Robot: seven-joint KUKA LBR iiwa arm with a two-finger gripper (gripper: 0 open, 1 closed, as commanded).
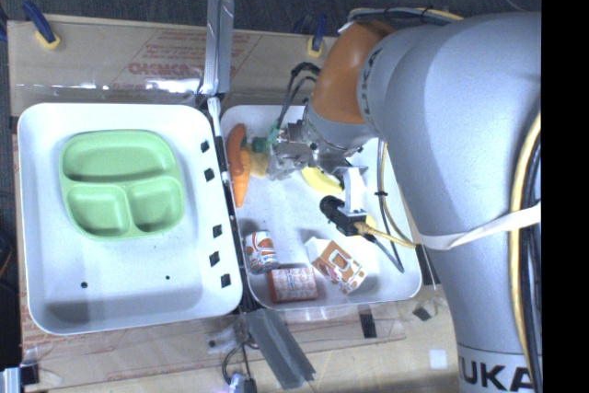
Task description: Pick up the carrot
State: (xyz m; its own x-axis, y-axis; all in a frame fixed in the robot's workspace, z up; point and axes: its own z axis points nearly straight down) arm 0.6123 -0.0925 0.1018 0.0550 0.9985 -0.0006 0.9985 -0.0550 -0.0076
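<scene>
Your claw [287, 152] sits just right of the carrot [238, 163] in the right bin [396, 285]; you cannot tell its opening.

- The big letters "UKA" are on the grey arm's base [492, 373], at the bottom right.
- Red print on the cardboard sheet [166, 60] is too faint to read.
</scene>
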